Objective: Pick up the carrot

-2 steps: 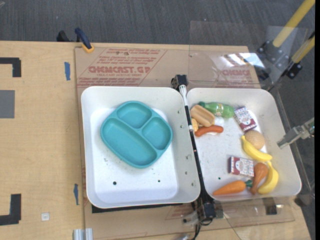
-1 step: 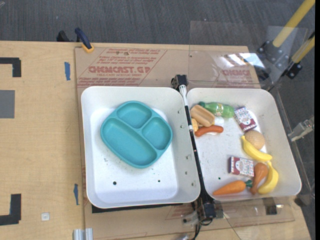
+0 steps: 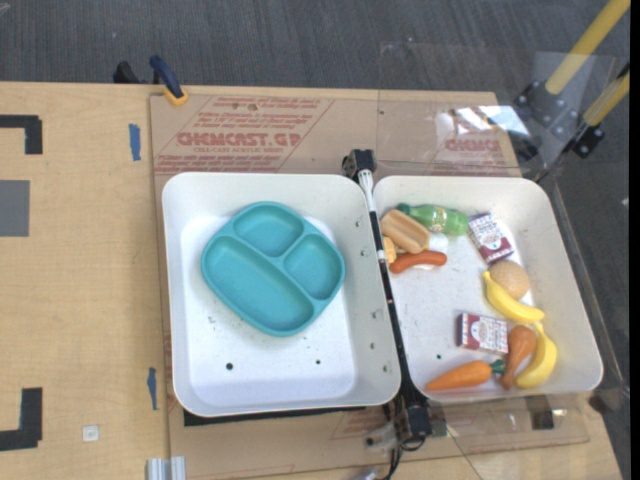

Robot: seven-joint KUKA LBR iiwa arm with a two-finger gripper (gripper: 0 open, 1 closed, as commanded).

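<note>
Where right bin nears front wall, carrot lies beside banana.

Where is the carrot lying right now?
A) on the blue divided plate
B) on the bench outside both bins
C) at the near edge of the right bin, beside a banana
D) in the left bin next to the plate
C: the carrot lies along the near edge of the right bin, close to a banana.

At the upper right, a grey bracket with dark fittings joined two yellow bars. Whether these were part of the arm could not be told, and finer details were too small to read.
</note>
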